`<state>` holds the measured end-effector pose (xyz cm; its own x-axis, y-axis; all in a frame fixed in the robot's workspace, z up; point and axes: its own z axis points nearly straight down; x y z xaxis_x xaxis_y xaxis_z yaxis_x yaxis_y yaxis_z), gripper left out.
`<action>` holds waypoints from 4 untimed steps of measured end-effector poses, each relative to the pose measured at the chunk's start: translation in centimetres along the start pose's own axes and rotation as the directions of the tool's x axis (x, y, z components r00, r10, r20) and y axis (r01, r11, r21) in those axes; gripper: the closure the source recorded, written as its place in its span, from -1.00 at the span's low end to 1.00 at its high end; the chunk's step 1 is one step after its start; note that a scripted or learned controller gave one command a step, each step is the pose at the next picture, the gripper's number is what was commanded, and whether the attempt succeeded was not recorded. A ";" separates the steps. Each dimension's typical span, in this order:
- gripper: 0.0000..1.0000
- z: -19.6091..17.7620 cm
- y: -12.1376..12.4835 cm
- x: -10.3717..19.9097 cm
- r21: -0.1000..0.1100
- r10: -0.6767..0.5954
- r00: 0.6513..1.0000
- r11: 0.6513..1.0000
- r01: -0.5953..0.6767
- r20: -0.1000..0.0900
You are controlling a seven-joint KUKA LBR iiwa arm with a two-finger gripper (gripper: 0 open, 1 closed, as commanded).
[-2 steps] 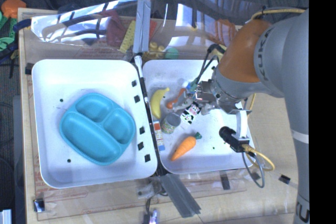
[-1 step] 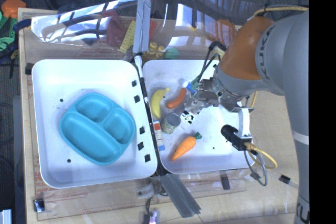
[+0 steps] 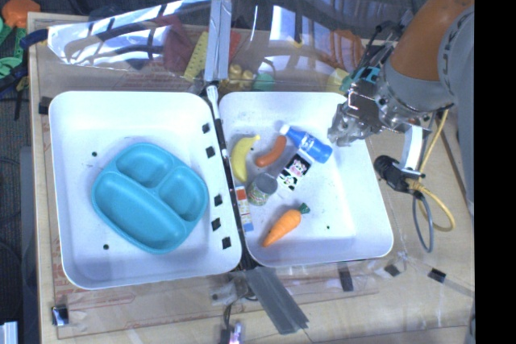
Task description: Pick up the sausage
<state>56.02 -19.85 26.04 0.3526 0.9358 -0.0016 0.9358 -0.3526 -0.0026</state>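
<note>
Overhead slanted view of the counter [image 3: 451, 254] with two shallow white bins side by side. The left bin [image 3: 72, 125] carries a blue sectioned tray [image 3: 151, 195]. The right bin [image 3: 363, 213] carries the clutter: the sausage [image 3: 270, 152], reddish-orange and lying on a diagonal near the bin's middle, with a banana [image 3: 241, 158] just beside it on the left, a blue-and-white bottle [image 3: 306, 144] touching or nearly touching its upper end, a small black-and-white carton [image 3: 294, 170] just below it, a grey can [image 3: 261, 189] lower still, and a carrot [image 3: 282, 225] apart toward the near wall.

The arm enters from the right, and its tool [image 3: 345, 129] hangs over the right bin's upper right area, beside the bottle's cap end and apart from the sausage. Nothing is visible between its fingers (whether they stand wide or narrow cannot be told at this scale and angle).

Step in hand, as judged: the approach, with no grasp yet made. The next move calls for travel leftward past the bottle, alignment across the sausage's short axis, and a descent into the narrow room between banana and bottle; crowding neighbours make a nudged or mistaken pick the likely hazard.
</note>
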 end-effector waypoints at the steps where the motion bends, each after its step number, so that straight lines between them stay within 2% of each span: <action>1: 1.00 11.4 -0.8 6.5 0.006 0.067 0.998 0.998 -0.067 -0.001; 2: 1.00 4.1 2.1 1.9 0.001 -0.009 1.000 1.000 0.009 -0.001; 3: 1.00 6.5 -3.0 9.0 0.005 0.019 1.000 1.000 -0.019 0.000; 4: 1.00 -0.5 -4.0 2.1 0.000 -0.032 0.999 0.999 0.032 0.000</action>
<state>52.98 -16.49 26.53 0.3224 0.9466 -0.0011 0.9466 -0.3224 -0.0028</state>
